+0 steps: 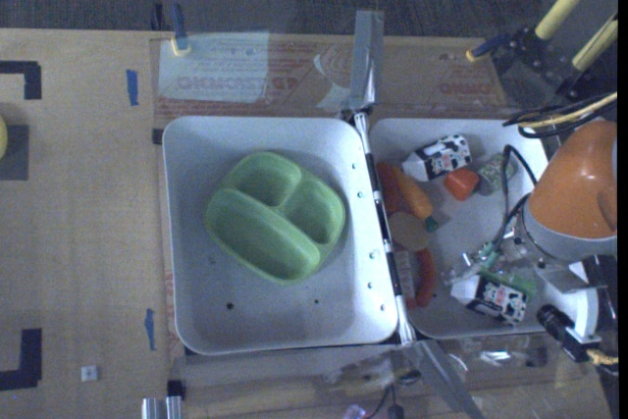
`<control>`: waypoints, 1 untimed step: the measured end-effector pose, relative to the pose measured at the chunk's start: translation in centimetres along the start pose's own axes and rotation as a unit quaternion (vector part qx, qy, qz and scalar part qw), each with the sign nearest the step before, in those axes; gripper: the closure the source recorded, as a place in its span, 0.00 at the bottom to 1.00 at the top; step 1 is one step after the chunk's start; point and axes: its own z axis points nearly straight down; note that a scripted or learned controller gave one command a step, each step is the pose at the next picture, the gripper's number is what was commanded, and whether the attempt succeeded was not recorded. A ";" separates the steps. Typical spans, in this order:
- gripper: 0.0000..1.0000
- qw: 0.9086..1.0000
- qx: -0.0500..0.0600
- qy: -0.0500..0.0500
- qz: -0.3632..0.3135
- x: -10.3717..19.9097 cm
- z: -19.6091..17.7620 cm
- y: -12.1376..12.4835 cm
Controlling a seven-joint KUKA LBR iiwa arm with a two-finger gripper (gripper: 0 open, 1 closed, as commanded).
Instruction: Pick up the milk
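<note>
Over the near right corner of the right bin [461,327], the pincer [493,282] is seen lowered beneath the orange band [579,191] of the grey arm; whether it is spread or pressed together cannot be told from this view. A cow-patterned milk carton [496,297] is seen lying on its side just beneath it, close to the bin's front wall. A second cow-patterned carton [439,157] is seen at the far side of the same bin, beside a small orange block [461,183]. A toy carrot [412,194] and a red sausage-like piece [424,275] are laid along the bin's left wall. A green divided plate [276,215] is held in the left bin [196,289] on the wooden surface [78,231].
</note>
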 end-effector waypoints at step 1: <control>1.00 1.000 -0.006 -0.003 -0.001 -0.1 -1.2 0.4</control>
